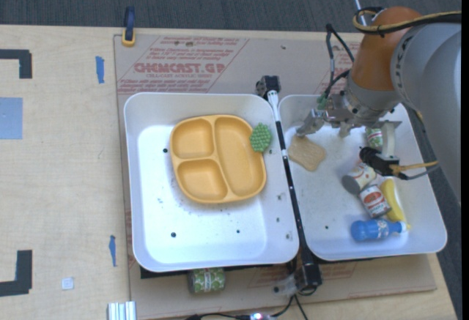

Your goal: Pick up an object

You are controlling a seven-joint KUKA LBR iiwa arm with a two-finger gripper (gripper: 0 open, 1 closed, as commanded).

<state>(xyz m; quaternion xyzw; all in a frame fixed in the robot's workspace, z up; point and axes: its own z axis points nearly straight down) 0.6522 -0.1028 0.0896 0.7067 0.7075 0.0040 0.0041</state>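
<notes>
Small green can (208,280) lies outside, below the left white bin (139,187). Right of that bin, gripper (327,121) hovers over tan cracker-shaped block (306,154); jaw state you cannot tell. Approach step; next, descend onto it.

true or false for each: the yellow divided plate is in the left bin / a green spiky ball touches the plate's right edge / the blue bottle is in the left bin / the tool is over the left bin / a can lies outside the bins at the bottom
1. The yellow divided plate lies in the left bin. True.
2. A green spiky ball sits against the plate's right edge. True.
3. The blue bottle is in the left bin. False: it lies in the right bin.
4. The tool is over the left bin. False: it is above the right bin, near the tan cracker.
5. A can lies outside the bins, below the left one. True.
</notes>
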